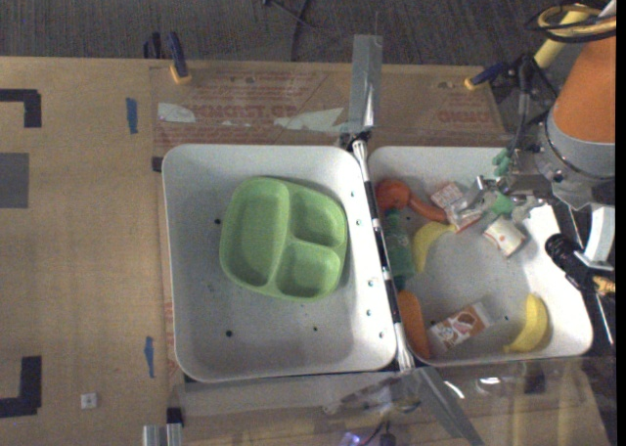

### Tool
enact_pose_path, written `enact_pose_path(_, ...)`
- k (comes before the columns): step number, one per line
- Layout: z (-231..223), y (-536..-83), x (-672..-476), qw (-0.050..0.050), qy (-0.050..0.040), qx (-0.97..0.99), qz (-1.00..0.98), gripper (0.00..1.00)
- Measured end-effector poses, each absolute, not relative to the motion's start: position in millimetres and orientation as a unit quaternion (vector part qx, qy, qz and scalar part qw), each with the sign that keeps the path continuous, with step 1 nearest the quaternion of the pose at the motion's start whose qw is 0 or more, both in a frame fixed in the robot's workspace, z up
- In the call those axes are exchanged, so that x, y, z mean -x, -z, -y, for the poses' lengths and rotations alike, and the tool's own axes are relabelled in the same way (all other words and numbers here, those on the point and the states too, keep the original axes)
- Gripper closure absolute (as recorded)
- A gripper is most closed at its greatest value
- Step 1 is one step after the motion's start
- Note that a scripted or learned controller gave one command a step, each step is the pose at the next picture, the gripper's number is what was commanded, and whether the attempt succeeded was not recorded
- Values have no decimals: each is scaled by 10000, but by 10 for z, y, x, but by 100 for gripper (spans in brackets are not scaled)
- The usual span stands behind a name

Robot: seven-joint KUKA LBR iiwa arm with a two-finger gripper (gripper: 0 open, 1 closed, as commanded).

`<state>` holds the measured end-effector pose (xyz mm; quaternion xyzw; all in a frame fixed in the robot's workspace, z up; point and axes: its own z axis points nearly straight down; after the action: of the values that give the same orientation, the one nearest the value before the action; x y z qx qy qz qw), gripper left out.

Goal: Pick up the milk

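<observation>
Several small cartons lie in the right bin (577,336). A white carton with a red mark (505,236) rests near the bin's right side. Another white and red carton (449,196) lies toward the back. A larger red, white and brown carton (460,327) lies flat near the front. I cannot tell which of them is the milk. My gripper (497,198) hangs over the back right of this bin, between the two small white cartons and just above the right one. Nothing shows held in it.
The right bin also holds an orange carrot (403,197), a green bottle (396,239), a yellow fruit (428,244), a second orange piece (413,323) and a banana (532,325). A green divided plate (286,237) sits in the left bin (196,317). A metal divider (377,239) separates the bins.
</observation>
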<state>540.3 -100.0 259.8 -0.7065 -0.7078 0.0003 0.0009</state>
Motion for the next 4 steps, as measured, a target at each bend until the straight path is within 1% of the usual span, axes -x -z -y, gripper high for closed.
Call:
enact_pose_path(1,1190,-969,-5093,-3,3,7246,6892,0)
enact_pose_path(2,1349,-1167,-4789,17,-3,7329,6803,0)
enact_pose_path(3,1088,-935,-4786,18,-4,7044,7098,0)
enact_pose_path(4,1156,-892,-4816,-9,27,6910,7229,0)
